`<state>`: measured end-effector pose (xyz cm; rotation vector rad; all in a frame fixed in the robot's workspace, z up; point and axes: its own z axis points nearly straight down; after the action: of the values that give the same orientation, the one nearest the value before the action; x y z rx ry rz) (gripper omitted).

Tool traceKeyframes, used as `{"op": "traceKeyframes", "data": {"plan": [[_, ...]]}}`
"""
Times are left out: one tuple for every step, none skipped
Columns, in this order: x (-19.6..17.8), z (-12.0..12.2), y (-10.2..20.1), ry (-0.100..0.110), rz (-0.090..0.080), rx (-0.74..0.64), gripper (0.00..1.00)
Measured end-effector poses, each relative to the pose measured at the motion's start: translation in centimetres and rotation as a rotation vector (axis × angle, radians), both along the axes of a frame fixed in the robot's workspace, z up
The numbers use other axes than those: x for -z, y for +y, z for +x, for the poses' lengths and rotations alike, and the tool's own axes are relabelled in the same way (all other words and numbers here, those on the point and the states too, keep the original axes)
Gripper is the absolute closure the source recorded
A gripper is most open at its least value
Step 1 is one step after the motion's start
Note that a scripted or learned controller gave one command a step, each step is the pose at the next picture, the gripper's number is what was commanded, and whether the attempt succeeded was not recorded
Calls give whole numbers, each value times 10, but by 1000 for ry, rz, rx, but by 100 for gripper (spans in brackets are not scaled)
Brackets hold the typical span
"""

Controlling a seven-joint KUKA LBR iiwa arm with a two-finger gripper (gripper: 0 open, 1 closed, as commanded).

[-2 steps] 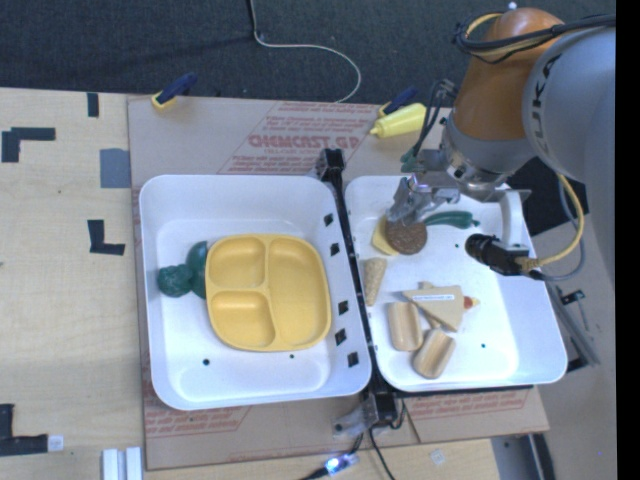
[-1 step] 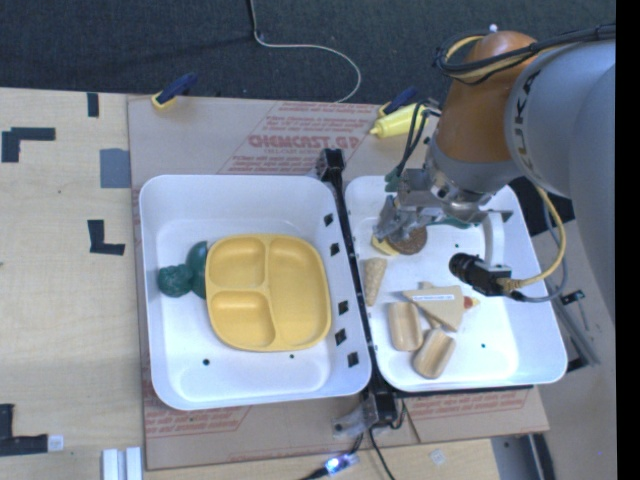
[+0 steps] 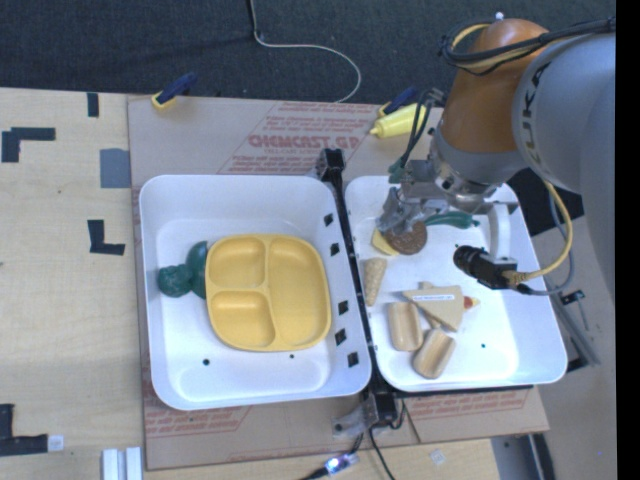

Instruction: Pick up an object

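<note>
My gripper (image 3: 405,224) hangs low over the back left part of the right bin (image 3: 520,358). Directly under its tip lies a round brown cookie-like piece (image 3: 408,239), resting partly on a pale yellow slice (image 3: 383,241). The gripper's body covers the top of the brown piece, and I cannot tell whether it touches it. Further forward in the same bin lie a tan wedge (image 3: 373,278), a sandwich triangle (image 3: 441,305) and two bread rolls (image 3: 403,325) (image 3: 433,353).
The left bin (image 3: 170,368) holds a yellow divided plate (image 3: 268,290) with a green toy (image 3: 182,276) against its left side. A black cable plug (image 3: 480,264) hangs from the arm over the right bin. A yellow clamp (image 3: 400,120) sits behind the bins.
</note>
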<state>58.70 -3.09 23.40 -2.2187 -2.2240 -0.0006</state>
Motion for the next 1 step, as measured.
{"op": "traceKeyframes", "data": {"plan": [[1, 4, 0, 2, 0, 0, 100]]}}
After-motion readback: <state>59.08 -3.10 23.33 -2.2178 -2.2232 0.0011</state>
